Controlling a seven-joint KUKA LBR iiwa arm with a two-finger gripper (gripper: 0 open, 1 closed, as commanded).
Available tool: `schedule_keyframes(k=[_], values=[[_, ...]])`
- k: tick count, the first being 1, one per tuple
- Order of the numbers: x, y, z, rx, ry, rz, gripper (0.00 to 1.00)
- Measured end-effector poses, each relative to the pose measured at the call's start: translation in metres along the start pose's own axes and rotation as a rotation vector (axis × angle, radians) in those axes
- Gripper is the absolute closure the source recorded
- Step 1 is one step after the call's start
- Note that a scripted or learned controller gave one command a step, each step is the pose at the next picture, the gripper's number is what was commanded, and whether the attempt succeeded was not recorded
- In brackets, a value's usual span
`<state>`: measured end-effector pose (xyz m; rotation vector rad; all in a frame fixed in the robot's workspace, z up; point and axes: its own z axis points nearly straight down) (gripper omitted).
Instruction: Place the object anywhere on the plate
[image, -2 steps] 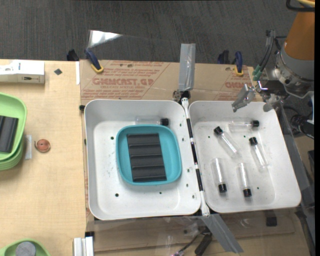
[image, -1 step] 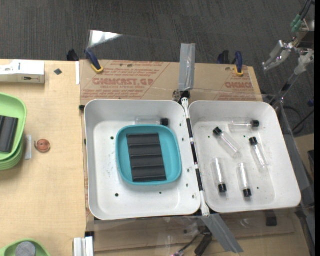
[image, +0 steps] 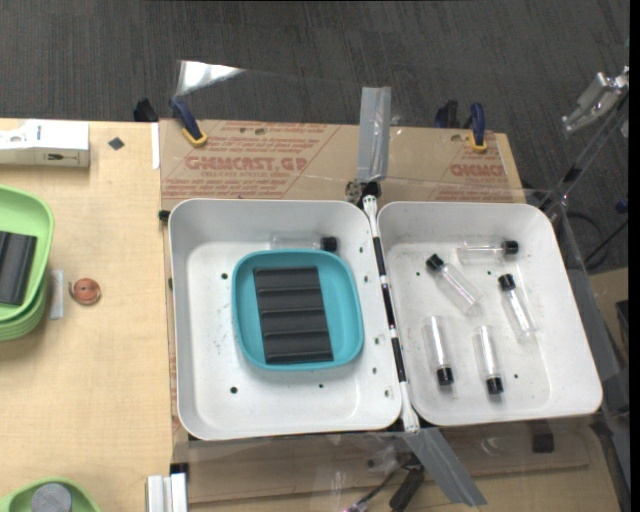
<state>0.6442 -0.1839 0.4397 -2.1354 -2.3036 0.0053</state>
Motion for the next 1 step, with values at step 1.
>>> schedule_keyframes(k=[1], values=[[-0.0396, 0.0124, -0.0007, -0.002, 0.0, -0.078, 0.0]])
